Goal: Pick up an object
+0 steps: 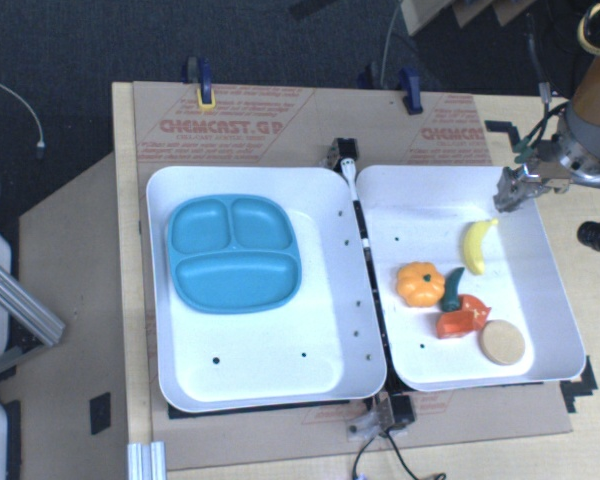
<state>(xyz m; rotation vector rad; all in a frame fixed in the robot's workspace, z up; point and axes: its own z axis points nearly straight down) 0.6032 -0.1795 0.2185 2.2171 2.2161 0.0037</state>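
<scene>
The arm reaches in from the right, its gripper (507, 194) above the right bin's (555, 298) far corner (finger spacing unclear), just beyond a smooth curved banana (477, 243).

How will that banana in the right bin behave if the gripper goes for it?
The banana looks like smooth moulded plastic, so probably light, stiff and a bit slippery. Its curved shape may let it pivot or skid on the slick white bin if nudged off-centre.

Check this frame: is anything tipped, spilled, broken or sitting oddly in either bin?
Nothing stands out. The blue divided plate lies flat in the left bin. The banana, orange pumpkin, red pepper and tan disc lie clustered in the right bin.
</scene>
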